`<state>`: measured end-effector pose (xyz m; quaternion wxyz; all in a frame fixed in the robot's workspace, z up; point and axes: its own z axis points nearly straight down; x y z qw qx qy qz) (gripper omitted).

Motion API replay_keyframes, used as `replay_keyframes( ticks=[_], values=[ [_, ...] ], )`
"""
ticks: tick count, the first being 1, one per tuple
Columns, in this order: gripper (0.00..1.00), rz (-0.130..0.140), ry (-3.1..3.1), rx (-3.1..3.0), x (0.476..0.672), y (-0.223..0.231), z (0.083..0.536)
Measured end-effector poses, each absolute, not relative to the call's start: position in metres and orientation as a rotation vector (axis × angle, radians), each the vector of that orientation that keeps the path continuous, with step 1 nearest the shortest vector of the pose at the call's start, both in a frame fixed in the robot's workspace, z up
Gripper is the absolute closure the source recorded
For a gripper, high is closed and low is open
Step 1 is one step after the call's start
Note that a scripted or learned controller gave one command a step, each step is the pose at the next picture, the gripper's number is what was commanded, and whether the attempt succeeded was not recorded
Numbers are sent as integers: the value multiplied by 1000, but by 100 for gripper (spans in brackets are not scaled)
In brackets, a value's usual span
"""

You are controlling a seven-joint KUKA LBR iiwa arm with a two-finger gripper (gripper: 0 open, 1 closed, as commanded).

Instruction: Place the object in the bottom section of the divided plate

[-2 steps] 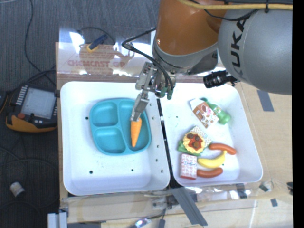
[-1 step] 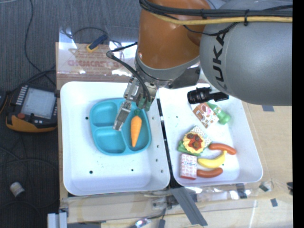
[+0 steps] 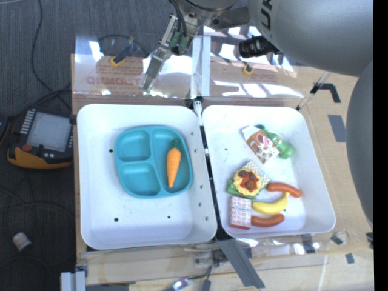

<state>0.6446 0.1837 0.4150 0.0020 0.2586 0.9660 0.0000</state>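
Observation:
A blue divided plate (image 3: pixel 138 177) lies in the left white bin (image 3: pixel 103 223). An orange carrot (image 3: pixel 173 166) with a green top rests lengthwise in the plate's long right-hand section. The two smaller sections on the plate's left hold nothing. My gripper (image 3: pixel 149 80) hangs above the far rim of the left bin, tilted down to the left. It is well clear of the plate and the carrot, and nothing is in it.
The right bin (image 3: pixel 315 162) holds toy food: a snack packet (image 3: pixel 262 144), a pizza slice (image 3: pixel 248 180), two sausages (image 3: pixel 284 190), a banana (image 3: pixel 270 206) and a wafer (image 3: pixel 240 212). The arm's bulk fills the upper right. A handheld pendant (image 3: pixel 42 138) lies on the floor at left.

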Motion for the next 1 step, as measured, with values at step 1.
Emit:
replay_keyframes(
  ticks=[1],
  values=[
    [0,-2,3043,776,634,233,341]
  ],
)
